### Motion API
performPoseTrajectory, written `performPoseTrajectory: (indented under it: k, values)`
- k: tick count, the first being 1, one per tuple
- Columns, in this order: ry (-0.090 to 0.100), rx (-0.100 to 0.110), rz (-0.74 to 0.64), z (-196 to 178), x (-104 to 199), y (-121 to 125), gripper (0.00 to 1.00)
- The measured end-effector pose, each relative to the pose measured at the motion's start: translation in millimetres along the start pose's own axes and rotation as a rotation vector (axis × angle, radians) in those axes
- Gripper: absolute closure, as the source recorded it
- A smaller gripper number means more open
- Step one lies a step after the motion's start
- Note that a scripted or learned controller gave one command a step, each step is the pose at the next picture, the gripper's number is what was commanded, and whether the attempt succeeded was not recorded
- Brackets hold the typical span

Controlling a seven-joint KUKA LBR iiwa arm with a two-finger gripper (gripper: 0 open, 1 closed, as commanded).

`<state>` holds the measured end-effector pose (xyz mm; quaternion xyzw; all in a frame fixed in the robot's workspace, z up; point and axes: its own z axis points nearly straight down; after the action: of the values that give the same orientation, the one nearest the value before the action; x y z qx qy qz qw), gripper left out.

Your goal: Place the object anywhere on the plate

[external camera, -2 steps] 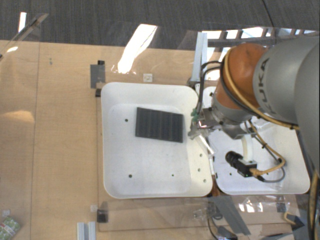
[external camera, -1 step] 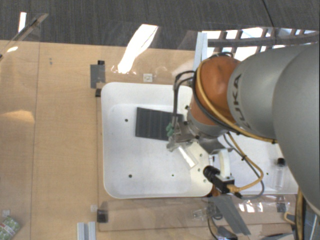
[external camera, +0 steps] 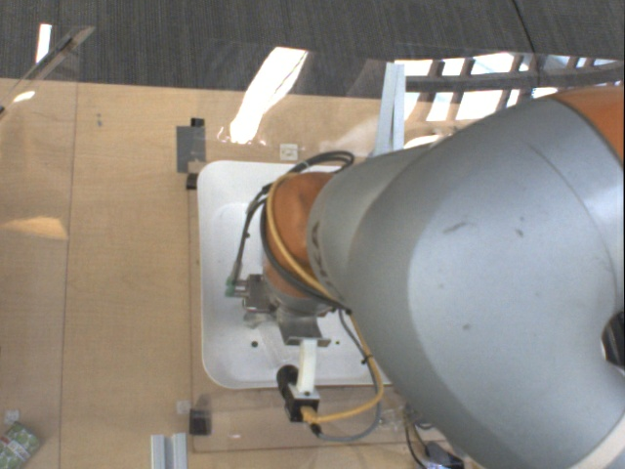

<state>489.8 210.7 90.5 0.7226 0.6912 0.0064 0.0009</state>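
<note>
Arm [external camera: 459,291]: over white bin [external camera: 220,291] on bench [external camera: 98,262], hiding most of it. Fingers' state: cannot tell.

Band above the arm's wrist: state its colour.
Orange. The band shows in the camera view, between the big grey arm and the wrist over the white bin.

Grey arm [external camera: 469,291] reaches in from right — orange-banded wrist [external camera: 293,228] pointing down.
</note>
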Motion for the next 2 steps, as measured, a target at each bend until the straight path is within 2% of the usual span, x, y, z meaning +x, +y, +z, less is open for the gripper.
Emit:
performPoseTrajectory:
  k: [2]
  values:
    - [0.006,-0.005,0.002,-20.8,1.1,3.5,1.00]
